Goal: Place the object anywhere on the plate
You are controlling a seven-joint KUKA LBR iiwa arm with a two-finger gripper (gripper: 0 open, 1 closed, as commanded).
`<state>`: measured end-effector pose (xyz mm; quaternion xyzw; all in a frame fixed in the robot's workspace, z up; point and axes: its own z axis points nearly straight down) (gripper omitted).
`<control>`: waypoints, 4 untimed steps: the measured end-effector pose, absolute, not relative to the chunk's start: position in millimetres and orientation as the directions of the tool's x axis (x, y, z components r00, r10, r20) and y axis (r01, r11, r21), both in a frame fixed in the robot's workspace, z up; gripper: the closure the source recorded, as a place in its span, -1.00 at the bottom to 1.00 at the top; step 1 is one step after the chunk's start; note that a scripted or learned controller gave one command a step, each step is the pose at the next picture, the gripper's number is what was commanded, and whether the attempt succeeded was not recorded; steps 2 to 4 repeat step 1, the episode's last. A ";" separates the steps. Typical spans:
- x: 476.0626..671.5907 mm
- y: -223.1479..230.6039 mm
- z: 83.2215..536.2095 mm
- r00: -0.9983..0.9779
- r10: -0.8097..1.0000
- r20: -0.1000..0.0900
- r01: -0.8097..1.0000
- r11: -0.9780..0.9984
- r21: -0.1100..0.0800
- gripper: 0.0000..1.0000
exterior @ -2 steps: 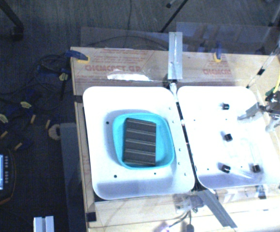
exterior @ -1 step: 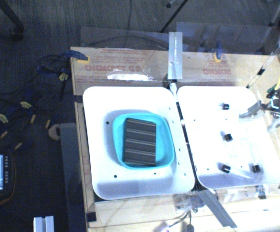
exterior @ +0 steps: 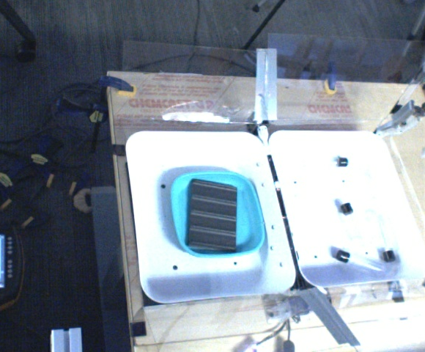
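How far the hand is open cannot be told. The dark ribbed block (exterior: 212,215) lies flat on the blue plate (exterior: 252,218) in the left white bin (exterior: 145,196) on the table (exterior: 190,94).

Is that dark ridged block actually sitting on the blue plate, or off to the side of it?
Touching. The camera view shows the dark ridged block lying inside the blue plate, with the plate's rim showing all around it and no gap between them.
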<state>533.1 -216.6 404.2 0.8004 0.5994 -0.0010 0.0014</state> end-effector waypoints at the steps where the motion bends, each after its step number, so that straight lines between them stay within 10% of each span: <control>1: 492.3 -191.9 329.7 0.322 0.947 -0.003 0.947 -0.322 -0.002 -1.00; 4: 492.3 -191.9 329.7 0.322 0.947 -0.003 0.947 -0.322 -0.002 -1.00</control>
